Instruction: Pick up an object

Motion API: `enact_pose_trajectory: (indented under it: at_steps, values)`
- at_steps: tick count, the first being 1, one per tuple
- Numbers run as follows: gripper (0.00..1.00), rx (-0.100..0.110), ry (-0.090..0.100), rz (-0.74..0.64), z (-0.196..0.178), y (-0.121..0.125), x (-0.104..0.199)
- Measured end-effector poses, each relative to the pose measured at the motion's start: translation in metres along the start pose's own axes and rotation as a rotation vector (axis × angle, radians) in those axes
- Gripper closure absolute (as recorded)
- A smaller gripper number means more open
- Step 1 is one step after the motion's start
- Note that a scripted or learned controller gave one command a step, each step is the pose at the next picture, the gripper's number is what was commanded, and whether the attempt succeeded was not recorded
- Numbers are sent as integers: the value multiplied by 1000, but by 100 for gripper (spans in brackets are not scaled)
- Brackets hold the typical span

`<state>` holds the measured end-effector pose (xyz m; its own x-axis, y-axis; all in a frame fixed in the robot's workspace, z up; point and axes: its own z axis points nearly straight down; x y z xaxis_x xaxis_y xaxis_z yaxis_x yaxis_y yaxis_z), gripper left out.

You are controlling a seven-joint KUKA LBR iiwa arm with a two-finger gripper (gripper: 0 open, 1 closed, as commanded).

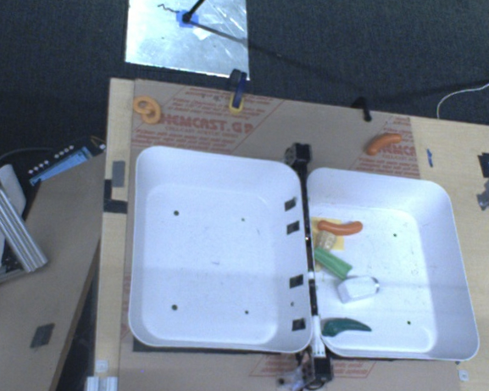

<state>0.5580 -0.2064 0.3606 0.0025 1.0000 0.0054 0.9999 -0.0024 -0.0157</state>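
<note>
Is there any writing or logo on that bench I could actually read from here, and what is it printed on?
"HEMCAST" or close to it, in large red letters, partly blurred: on the brown board under the bins, along its far edge.
Small red print above and beside those letters: too blurred to read.
Red print on the board's far right and near edges: too small to read.
Left bin and right bin: no text seen.

— What lies in the right bin [444, 250]?
— Four things, all near its left wall. An orange sausage [340, 227] on a yellow piece, flat.
— Below that?
— A light green block [332, 262], slanted, then a white block [357, 287] just beside it. Lowest, a dark green pepper [345, 326], lying flat.
</note>
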Motion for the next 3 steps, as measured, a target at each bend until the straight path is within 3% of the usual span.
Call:
enact_pose_trajectory:
  at_steps: [1,2,3]
  values:
    - [100,-38,-12,-9,-185,-1,21]
    - [100,-22,-9,-8,-176,74,1]
    - [100,-20,-6,0,-176,-45,-1]
